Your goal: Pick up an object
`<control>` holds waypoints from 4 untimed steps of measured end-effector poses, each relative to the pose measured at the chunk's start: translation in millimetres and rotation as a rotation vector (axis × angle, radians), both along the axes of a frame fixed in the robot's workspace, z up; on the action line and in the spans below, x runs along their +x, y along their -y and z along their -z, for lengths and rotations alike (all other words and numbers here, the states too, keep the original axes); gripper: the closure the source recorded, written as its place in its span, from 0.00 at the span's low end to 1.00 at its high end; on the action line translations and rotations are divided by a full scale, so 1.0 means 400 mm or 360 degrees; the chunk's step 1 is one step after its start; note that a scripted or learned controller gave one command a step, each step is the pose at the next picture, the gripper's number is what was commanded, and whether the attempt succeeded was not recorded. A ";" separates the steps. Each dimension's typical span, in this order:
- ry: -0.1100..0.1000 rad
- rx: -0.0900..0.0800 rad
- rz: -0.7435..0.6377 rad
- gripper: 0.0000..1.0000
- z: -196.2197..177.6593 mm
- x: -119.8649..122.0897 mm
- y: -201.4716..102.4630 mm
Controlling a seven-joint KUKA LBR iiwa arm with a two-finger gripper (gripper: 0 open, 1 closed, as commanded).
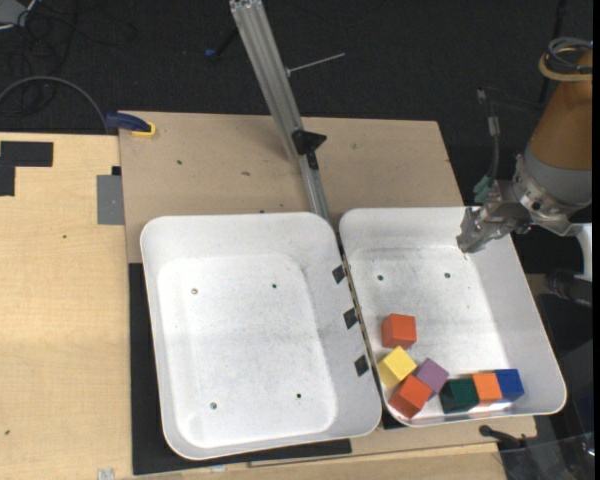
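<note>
- Left bin [180,238]: nothing here to grasp.
- Right bin [540,308], five o'clock corner: small blocks clustered; the lone orange cube [399,329] stands apart, likely light, rigid, best pinched across flat sides.
- My gripper [472,236] hovers at one o'clock over the rim; its opening I cannot tell.

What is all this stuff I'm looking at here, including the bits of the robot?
Bins: 2, white, side by side on the bench; left bin, right bin.
Blocks: 7, all in the right bin's near corner: orange-red block, yellow block, purple block, red block, dark green block, orange block, blue block.
Aluminium rail: 1, silver, slanting from the back down to between the bins.
Clamp handle: 1, blue and yellow, bench's far left corner.
Arm: 1, grey and orange, at right.
Gripper: 1, grey, over the right bin's far right edge.
</note>
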State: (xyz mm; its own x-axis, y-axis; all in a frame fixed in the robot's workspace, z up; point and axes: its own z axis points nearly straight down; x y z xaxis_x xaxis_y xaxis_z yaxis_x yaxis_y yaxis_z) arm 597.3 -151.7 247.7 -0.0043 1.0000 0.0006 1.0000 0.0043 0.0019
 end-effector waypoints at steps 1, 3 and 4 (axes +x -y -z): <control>0.0008 -0.0005 0.0001 1.00 -0.744 -0.149 0.048; -0.0007 -0.0001 -0.0012 0.00 -0.466 -0.168 -0.003; 0.0002 -0.0004 -0.0011 0.00 -0.588 -0.137 0.014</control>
